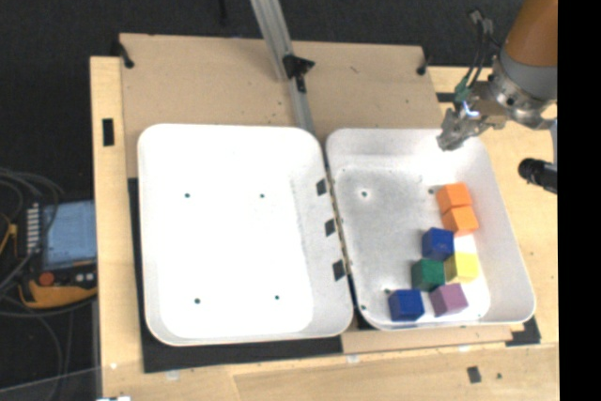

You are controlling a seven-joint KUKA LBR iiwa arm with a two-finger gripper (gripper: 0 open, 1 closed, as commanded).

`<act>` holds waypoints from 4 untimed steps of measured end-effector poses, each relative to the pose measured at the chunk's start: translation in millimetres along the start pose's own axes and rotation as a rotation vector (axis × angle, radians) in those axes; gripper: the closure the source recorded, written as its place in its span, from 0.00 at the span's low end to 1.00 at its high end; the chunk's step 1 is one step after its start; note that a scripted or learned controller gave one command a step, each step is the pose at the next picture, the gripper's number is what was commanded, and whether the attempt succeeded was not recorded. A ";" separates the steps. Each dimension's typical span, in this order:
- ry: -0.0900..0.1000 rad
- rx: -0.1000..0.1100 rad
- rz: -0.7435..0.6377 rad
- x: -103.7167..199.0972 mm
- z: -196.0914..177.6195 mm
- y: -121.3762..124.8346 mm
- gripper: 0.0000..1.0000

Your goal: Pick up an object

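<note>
At the bottom of the frame, nearest the camera, pale wooden counter [282, 371] edge, bare.

Just above, two shallow white bins side by side. Left bin [230, 230]: nothing but plain white floor with a few small dark dots. Right bin [376, 202]: a cluster of small blocks packed into the lower right corner. Nearest of them, a blue block [406, 304] and a purple block [449, 298] close together by the front wall. Behind these, a green block [428, 272] touching a yellow block [465, 264], with an olive-toned piece between them too small to make out. Further up, a second blue block [437, 242], then two orange blocks [456, 207] stacked close, one behind the other, along the right wall.

Further back, at the upper right of the frame, pincer [452, 136] hanging over the far right rim of the right bin, well apart from the blocks, touching none of them. Too small and blurred to tell whether spread or pressed together; nothing seen between the tips. Arm [533, 33] slanting in from the upper right corner, orange band above a grey wrist, pincer end pointing down and to the left.

Beyond the bins, a brown board [216, 80] and a slanted metal rail [268, 5] running to the top edge.
</note>
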State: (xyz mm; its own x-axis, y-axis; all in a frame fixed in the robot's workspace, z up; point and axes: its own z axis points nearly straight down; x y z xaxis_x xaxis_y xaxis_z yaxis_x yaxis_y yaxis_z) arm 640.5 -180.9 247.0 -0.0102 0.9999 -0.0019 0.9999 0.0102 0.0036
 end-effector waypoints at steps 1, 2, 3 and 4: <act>0.001 0.003 0.005 41.7 0.3 -9.6 1.00; 0.002 0.004 0.004 96.6 5.8 -34.7 1.00; 0.002 0.004 0.004 142.9 13.5 -45.6 1.00; 0.003 0.004 0.004 190.8 22.1 -66.8 1.00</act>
State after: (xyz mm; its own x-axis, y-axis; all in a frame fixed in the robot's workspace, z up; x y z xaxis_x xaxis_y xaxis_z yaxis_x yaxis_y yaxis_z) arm 571.8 9.2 224.4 -0.0059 1.0000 0.0008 1.0000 0.0059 -0.0007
